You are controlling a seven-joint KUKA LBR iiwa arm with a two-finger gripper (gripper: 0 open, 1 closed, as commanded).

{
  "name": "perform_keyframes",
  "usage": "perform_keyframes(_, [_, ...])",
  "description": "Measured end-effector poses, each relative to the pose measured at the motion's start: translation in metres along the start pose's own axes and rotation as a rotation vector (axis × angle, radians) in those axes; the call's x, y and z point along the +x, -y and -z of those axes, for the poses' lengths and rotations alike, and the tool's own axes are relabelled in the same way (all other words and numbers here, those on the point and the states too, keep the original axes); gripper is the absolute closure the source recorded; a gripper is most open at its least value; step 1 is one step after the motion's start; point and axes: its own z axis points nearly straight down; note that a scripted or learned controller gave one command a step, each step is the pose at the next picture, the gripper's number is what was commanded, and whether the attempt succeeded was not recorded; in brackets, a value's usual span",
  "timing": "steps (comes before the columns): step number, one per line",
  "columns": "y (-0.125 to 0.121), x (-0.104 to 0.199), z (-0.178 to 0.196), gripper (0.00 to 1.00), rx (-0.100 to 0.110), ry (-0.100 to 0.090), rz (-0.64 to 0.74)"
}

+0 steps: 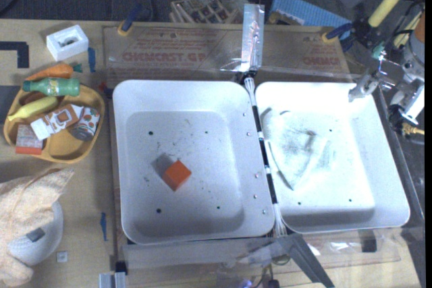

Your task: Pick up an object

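Faintly legible red "CHANCEST" lettering point(162, 57) behind the left bin point(128, 145) with orange block point(178, 174); pincer point(364, 85) state indiscernible.

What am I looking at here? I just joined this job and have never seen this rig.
One camera looks down at a slant on a bench with two shallow white bins. The left bin holds an orange block beside a small grey piece. The right bin shows scuff marks. The robot arm enters at the right edge; its claw hangs over the right bin's far corner, holding nothing visible. Whether it is open is unclear. A yellow bowl of toy food sits left of the bins.
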Motion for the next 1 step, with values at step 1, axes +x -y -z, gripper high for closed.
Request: perform_keyframes(1, [0.0001,0.0004,-0.0001,0.00,0.000,0.000,0.001])
